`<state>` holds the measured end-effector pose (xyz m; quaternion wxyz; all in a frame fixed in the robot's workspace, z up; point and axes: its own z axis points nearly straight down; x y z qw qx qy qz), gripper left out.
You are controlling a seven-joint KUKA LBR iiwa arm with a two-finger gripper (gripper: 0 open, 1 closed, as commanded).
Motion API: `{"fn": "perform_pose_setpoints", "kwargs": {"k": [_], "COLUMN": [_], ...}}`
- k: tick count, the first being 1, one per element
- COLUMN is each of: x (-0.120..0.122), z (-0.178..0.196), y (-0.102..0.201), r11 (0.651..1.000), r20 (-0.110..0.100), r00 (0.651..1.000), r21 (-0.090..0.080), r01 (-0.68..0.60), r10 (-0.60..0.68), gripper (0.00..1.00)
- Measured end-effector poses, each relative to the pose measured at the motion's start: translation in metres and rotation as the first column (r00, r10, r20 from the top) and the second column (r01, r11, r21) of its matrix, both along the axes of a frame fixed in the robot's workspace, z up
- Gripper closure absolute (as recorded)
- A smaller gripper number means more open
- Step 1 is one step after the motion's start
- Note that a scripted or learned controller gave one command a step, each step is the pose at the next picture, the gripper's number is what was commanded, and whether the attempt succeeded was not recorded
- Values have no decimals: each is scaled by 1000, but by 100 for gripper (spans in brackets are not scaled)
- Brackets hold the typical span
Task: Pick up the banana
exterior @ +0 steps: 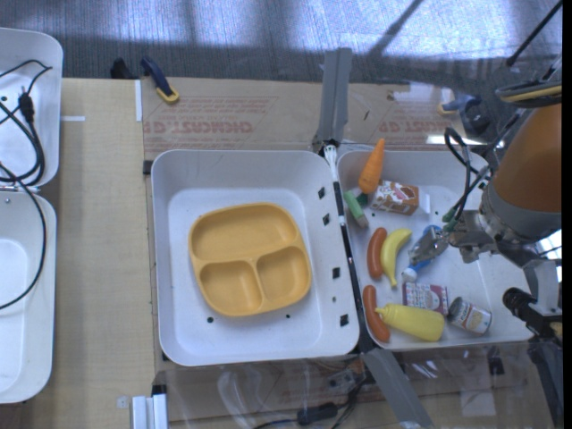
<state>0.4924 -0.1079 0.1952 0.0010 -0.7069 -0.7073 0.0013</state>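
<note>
The small curved yellow plastic banana [394, 254] lies on the floor of the right-hand shallow white bin [465, 170], with its long axis running nearly up and down the camera view: the upper end points toward the far wall and leans slightly right, the lower end tapers toward the near wall, and the bow of the curve faces left. Taking the banana as landmark, a short red-orange toy sausage [376, 252] lies just beside it on the left, almost parallel to it. Beyond the banana's upper end sit a green toy piece [356, 207], an orange plastic carrot [372, 166] and a small brown-and-white carton [396, 197]. Below the banana's lower tip lie a red-and-white packet [426, 295], a fat yellow squeeze bottle [412, 321] on its side, a second red sausage [374, 315] and a small tin can [469, 315]. Just right of the banana, near but not touching it, hangs the two-finger gripper [430, 248] on the grey arm with the orange band [534, 164]; whether its tips are apart or together cannot be told, and nothing is seen between them. Well to the banana's left, across the dividing walls, the left-hand white bin [167, 266] holds a yellow three-compartment plastic plate [250, 259].
</note>
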Motion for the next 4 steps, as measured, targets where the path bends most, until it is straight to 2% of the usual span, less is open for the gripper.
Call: {"fn": "perform_pose_setpoints", "kwargs": {"k": [1, 2, 3, 4], "x": [24, -15, -11, 52], "z": [-104, -49, -99, -87], "y": [13, -38, -54, 10], "r11": [999, 981, 853, 703], "r20": [0, 2, 13, 4], "r00": [999, 981, 853, 703], "r21": [1, 1, -7, -1], "r01": [39, -193, -521, -711], "r10": [-39, 193, 521, 711], "gripper": [0, 0, 0, 0]}}
